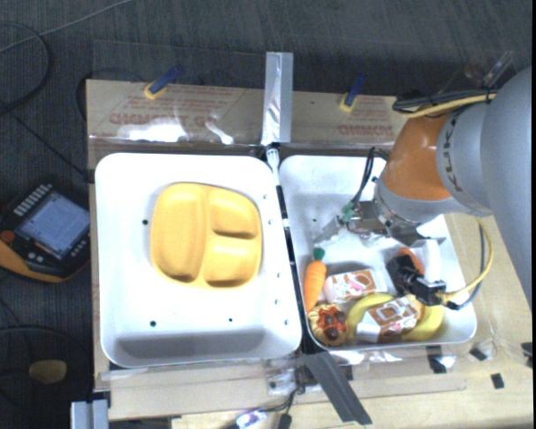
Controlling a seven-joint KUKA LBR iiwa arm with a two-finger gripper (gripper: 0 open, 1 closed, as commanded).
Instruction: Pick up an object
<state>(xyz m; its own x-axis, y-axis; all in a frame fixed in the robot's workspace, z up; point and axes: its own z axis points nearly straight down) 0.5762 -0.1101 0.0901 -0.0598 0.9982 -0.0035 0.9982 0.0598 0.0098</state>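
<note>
Yellow banana (409, 315) sits jammed along the right bin's (290, 239) near edge, touching two small cartons (350, 285), with a carrot (314, 281) just beside them toward the near-left corner, so a grab there could easily pinch two things or slip off. Further back, the gripper (368, 222) hangs mid-bin above the pile; honestly can't tell if it's open or closed, nothing visibly held. Left bin (107, 239) has a yellow divided tray (205, 233), which looks too wide to pinch
</note>
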